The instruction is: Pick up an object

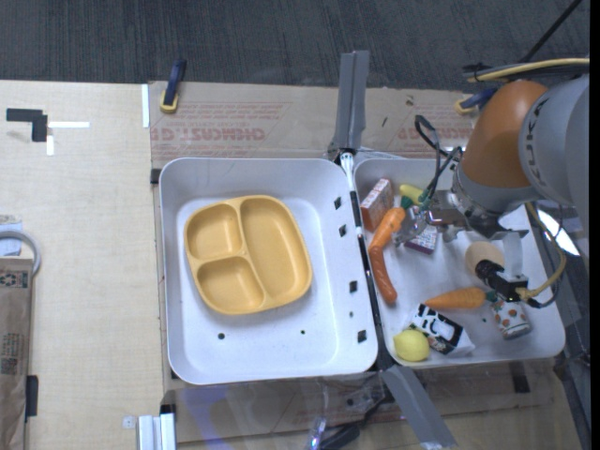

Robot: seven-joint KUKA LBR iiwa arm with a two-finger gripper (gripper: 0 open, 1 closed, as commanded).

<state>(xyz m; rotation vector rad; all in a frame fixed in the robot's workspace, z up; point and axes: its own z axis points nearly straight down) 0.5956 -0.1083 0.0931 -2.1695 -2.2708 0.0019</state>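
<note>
My gripper (412, 226) hangs low over the right bin (544, 345), in its upper left part. It is right beside the upper end of an orange carrot (385, 230) and above a small white and purple box (425, 241). Nothing can be seen held in it. An orange-red sausage (383, 277) lies along the bin's left wall below the carrot. A pinkish carton (375, 198) and a yellow piece (410, 193) lie at the bin's far end. A second carrot (457, 298), a lemon (411, 345), a black and white card (441, 327), a small can (511, 320) and a cream round object (482, 253) lie nearer the front.
The left bin (187, 345) holds a yellow divided plate (247, 253). The arm's orange band (497, 139) and grey body cover the right bin's far right corner. A grey post (352, 101) stands behind the wall between the bins. Cables run along the arm.
</note>
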